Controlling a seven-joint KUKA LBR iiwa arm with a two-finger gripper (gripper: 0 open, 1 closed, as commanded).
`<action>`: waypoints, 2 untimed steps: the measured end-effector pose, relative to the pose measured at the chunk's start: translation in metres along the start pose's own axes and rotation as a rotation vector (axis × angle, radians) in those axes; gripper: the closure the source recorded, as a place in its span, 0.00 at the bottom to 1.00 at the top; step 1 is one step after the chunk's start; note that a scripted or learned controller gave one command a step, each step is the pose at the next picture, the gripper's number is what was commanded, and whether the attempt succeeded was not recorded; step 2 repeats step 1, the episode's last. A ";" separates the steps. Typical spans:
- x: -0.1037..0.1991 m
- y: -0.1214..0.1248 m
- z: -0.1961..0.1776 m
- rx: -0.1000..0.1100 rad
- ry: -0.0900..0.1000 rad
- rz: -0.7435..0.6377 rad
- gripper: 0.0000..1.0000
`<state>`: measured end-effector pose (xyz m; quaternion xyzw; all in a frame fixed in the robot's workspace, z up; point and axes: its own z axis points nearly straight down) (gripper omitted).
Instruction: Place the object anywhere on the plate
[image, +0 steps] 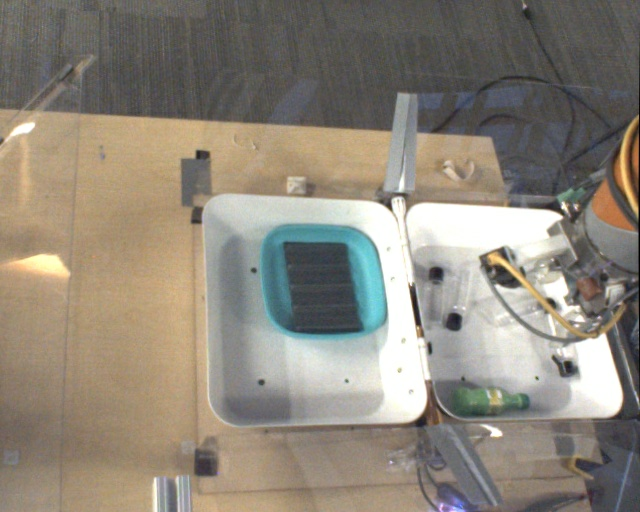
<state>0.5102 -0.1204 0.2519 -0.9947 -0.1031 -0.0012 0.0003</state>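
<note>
- Your gripper (452, 296) hangs in the right bin (600, 405), fingers apart, gripping nothing.
- The bottle (490, 401) lies just below it by the front wall.
- Drop lower, grab mid-body, then carry left onto the plate (372, 268).

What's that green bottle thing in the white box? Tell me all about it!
The green bottle is small and looks like shiny plastic, with a yellowish label band around its middle and a narrow neck. It lies on its side, neck pointing toward the view's right, on the floor of the right bin close to the bin's near wall. Nothing else touches it; the gripper is farther back in the same bin, apart from it.
</note>
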 end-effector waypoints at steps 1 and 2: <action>0.000 0.000 0.000 0.000 0.000 0.001 0.00; 0.000 0.000 0.000 0.000 0.000 0.001 0.00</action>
